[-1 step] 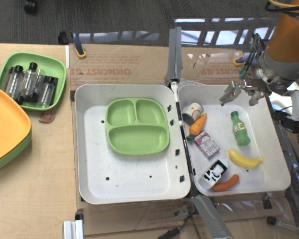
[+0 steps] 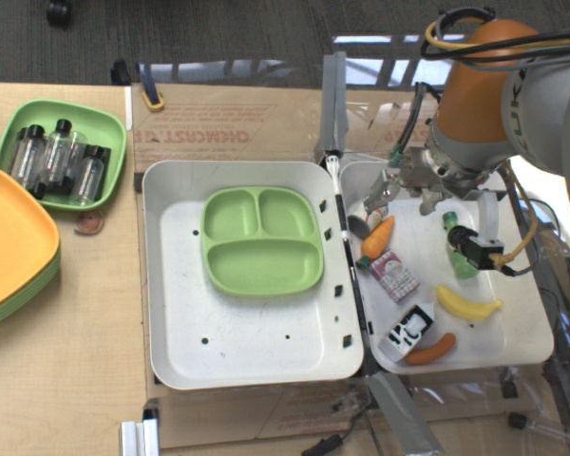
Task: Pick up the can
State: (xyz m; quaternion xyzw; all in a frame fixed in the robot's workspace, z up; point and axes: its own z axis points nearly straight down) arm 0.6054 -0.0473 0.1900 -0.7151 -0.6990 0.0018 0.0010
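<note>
Gripper (image 2: 402, 198) hangs over the right bin's (image 2: 527, 345) back end, fingers apart, nothing between them. The likely can (image 2: 394, 275), pink-labelled, lies on its side mid-bin, just beside the carrot (image 2: 377, 237). Risks: a descent here catches the carrot, and the can rolls away under closing fingers.

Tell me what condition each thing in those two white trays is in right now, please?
Green divided plate: flat in the left bin, nothing on it.
Carrot: lying tilted in the right bin.
Banana: lying flat, unheld.
Pink packet: lying flat.
Black-and-white can: on its side, untouched.
Gripper: above the carrot, holding nothing.
</note>
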